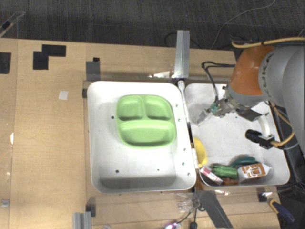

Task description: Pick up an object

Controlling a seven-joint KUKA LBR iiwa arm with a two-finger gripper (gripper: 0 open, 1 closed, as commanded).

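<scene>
My gripper [204, 116] hangs over the upper left part of the right bin [224, 142], pointing down and to the left. Nothing shows under it but bare white floor. A yellow fruit-like object [200, 151] lies against this bin's left wall. Along the front wall sits a row of items: a small pink and white packet [212, 175], a green object [225, 171], a brown and white carton [251, 171] and a dark teal piece [247, 160] behind the carton. None of them touches the gripper.
The left bin [102, 142] holds a light green divided plate [145, 119] near its middle. A metal post [182, 56] stands at the back between the two bins. The grey arm with its orange band [248, 75] crosses the right bin's back right corner.
</scene>
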